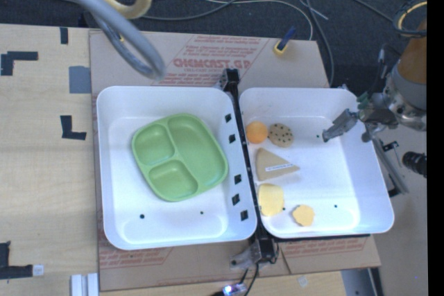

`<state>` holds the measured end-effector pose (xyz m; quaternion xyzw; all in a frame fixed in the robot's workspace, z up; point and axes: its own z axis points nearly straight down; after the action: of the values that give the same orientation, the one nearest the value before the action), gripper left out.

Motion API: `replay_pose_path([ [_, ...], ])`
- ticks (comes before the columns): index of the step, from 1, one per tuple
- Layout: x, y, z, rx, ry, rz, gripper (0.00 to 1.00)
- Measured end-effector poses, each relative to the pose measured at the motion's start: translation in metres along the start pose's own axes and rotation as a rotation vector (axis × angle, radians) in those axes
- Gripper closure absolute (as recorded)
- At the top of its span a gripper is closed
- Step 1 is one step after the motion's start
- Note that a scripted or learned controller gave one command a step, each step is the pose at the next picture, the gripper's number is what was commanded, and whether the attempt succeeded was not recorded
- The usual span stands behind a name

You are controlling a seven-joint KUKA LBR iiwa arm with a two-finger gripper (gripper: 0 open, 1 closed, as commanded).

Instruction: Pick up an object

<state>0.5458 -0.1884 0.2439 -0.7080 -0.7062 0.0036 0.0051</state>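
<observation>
The claw is hanging over the right-hand edge of the right bin, reaching in from the arm at the side, and nothing is sitting between its fingers; whether they are spread or pressed together I cannot tell from this slant. Everything worth picking is lying to the claw's left, toward the bin's divider: nearest is the speckled brown cookie, with the small orange ball just beyond it, the tan wedge below and to the left of the claw, and the two yellow pieces — the larger yellow piece and the smaller yellow piece — further down toward the bin's near wall. To do this step well, I judge the claw should be travelling left until it is standing squarely over one thing, and the cookie looks the shortest reach; the pieces are flat, so the fingers will need to be going right down to the bin floor and straddling the chosen piece alone, not nudging its neighbour. Counting: two white bins, one green divided tray in the left bin well away from the claw, one cookie, one ball, one wedge, two yellow pieces — five small things in all.
</observation>
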Motion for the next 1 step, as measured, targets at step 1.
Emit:
replay_pose_path([
  [1, 0.0003, 0.0023, -0.006, -0.011, -0.003, -0.003, 0.0],
])
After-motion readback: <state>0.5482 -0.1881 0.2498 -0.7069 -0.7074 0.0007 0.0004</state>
